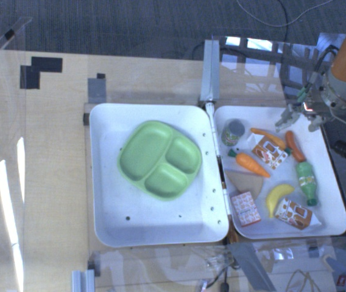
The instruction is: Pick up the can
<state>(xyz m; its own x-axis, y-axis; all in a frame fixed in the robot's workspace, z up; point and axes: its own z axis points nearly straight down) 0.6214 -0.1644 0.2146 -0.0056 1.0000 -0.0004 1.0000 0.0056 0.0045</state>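
The can (pixel 233 132) is small, with a grey top and a greenish label. It stands upright near the far left corner of the right bin (pixel 337 205). My gripper (pixel 298 121) hangs over the far right part of that bin, well to the right of the can. Its two fingers (pixel 284 119) are spread apart and nothing is between them.
The right bin also holds two carrots (pixel 251 163), a red sausage-like piece (pixel 294 146), a green bottle (pixel 306 183), a banana (pixel 278 198) and several small printed packets (pixel 245 208). In the left bin (pixel 106 224) lies a green divided plate (pixel 160 159).
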